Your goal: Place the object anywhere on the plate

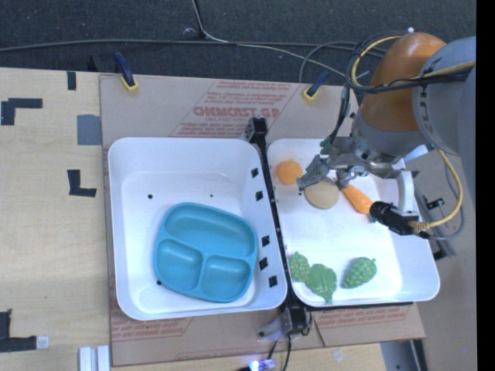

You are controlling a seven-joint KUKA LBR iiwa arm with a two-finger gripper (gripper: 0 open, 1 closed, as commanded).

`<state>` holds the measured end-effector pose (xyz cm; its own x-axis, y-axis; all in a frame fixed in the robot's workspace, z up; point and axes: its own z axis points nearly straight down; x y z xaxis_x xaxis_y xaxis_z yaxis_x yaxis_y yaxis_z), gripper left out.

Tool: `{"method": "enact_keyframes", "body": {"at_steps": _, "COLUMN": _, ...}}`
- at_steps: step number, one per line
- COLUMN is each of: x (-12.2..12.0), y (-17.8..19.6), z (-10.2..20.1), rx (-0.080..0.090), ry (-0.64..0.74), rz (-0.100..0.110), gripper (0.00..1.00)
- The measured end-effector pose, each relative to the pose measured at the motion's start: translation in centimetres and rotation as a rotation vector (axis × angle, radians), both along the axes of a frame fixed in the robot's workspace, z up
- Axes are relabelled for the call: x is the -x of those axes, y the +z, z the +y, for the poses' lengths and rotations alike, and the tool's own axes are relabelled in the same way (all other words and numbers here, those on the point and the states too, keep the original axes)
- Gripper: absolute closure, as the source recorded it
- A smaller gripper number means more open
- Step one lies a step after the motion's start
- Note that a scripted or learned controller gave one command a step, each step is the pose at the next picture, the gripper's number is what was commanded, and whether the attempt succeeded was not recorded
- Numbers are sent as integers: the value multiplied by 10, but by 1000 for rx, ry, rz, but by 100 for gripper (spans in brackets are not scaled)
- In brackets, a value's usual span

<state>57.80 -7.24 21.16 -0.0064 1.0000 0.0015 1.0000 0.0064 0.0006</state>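
Gripper (329, 178) low in right bin (418, 284), over tan roundish obj (322, 197) near bin's 11 o'clock; grip width can't tell, prob. lining up a pick. Orange ball (288, 171) at 9 o'clock of it, carrot (356, 199) at 3. Blue plate (206, 251) waits in left bin (131, 207).

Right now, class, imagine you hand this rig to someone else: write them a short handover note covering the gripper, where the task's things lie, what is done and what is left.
Gripper: low in the right bin, over the tan rounded piece; whether it grips anything cannot be told from this view.
Things: the blue plate lies in the left bin, nothing on it. In the right bin are an orange ball, an orange carrot-like piece and three green pieces along the near edge.
Done: no object placed yet.
Left: secure one object, carry it across the divider, set it on the plate.
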Motion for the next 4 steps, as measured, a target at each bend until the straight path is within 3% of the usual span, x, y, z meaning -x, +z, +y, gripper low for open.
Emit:
{"method": "enact_keyframes", "body": {"at_steps": 3, "x": -68, "y": 16, "z": 148, "rx": 0, "ry": 0, "rz": 0, "gripper": 100}}
{"method": "enact_keyframes", "body": {"at_steps": 4, "x": -86, "y": 8, "z": 179, "rx": 2, "ry": -2, "rz": 1, "gripper": 100}}
